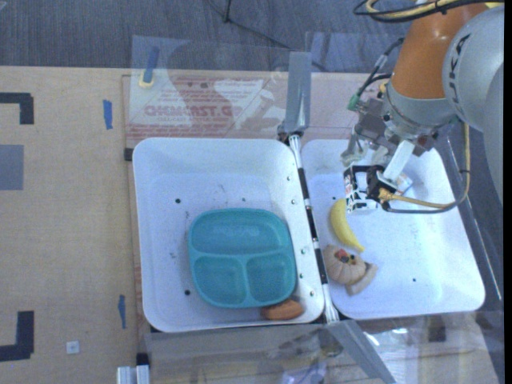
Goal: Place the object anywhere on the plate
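Note:
A teal divided plate [240, 256] lies in the left bin [160, 174]. In the right bin [448, 254], a yellow banana [345, 226] lies near the left wall. A beige stuffed toy [350, 267] sits just below it. My gripper [362, 197] hangs over the right bin, just above and to the right of the banana's upper end. It is open, with nothing between its fingers. A small orange object [282, 310] rests at the front edge of the left bin, touching the plate's lower rim.
The divider wall [306, 214] between the two bins runs between the banana and the plate. A yellow cable [420, 205] trails from the gripper across the right bin. The arm's orange band [428, 50] is above the bin's back right corner.

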Robot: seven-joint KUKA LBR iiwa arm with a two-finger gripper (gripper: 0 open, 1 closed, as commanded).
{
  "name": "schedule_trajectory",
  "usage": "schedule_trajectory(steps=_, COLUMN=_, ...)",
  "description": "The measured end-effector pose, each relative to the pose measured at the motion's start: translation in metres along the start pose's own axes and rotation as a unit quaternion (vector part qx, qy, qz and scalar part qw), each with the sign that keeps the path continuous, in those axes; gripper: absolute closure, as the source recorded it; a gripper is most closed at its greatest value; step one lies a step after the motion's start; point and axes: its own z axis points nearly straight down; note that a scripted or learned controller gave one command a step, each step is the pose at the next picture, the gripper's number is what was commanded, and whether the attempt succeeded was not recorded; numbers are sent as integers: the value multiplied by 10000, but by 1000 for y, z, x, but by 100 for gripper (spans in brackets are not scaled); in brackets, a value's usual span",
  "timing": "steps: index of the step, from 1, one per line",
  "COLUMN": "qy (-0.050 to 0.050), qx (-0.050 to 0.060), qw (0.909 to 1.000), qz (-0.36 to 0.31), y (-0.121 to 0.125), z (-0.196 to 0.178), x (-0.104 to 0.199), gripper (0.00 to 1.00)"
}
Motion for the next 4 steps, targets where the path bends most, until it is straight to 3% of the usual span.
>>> schedule_trajectory(steps=1, qy=11, qx=7, qw=9954, qz=-955, y=-55, z=7, x=29, gripper=100)
schedule_trajectory(steps=2, qy=13, qx=1, qw=9860, qz=-1665, y=-93, z=37, x=66, gripper=100)
schedule_trajectory(steps=3, qy=10, qx=-2, qw=9923, qz=-1242, y=-131, z=-6, x=129, gripper=100)
schedule_trajectory(steps=4, qy=10, qx=-4, qw=9871, qz=-1599, y=-151, z=-22, x=169, gripper=100)
